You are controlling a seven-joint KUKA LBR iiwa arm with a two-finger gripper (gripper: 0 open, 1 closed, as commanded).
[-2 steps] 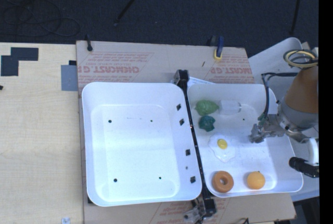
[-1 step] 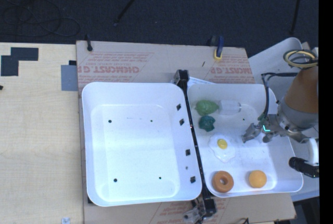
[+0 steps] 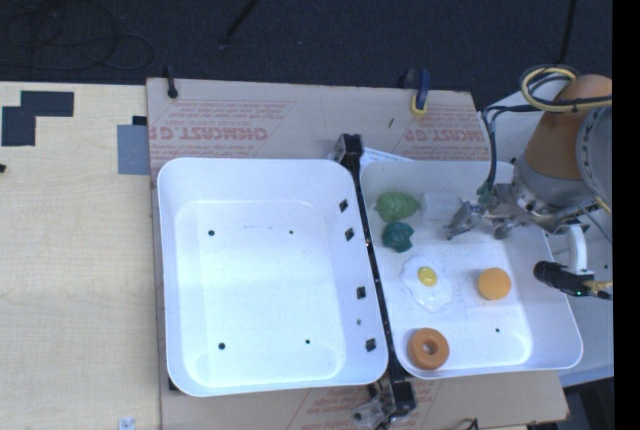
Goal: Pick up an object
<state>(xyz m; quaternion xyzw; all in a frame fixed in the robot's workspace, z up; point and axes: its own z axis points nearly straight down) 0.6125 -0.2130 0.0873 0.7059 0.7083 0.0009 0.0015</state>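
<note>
Two metal jaws stand spread apart with nothing between them, low over the far part of the right bin [image 3: 560, 343] — the gripper [image 3: 478, 218] reaches in from the right on the grey arm [image 3: 560, 168] with its orange band. Just left of the jaws lie a light green piece [image 3: 398, 206] and, touching it on the near side, a darker teal piece [image 3: 398, 236]. Nearer the camera sit a fried egg [image 3: 427, 282] and an orange ball [image 3: 494, 284] — apart from each other. A brown ring [image 3: 429, 348] rests by the bin's near rim. Beside it, the left bin [image 3: 170, 218] shares the cardboard-covered counter [image 3: 250, 123].
</note>
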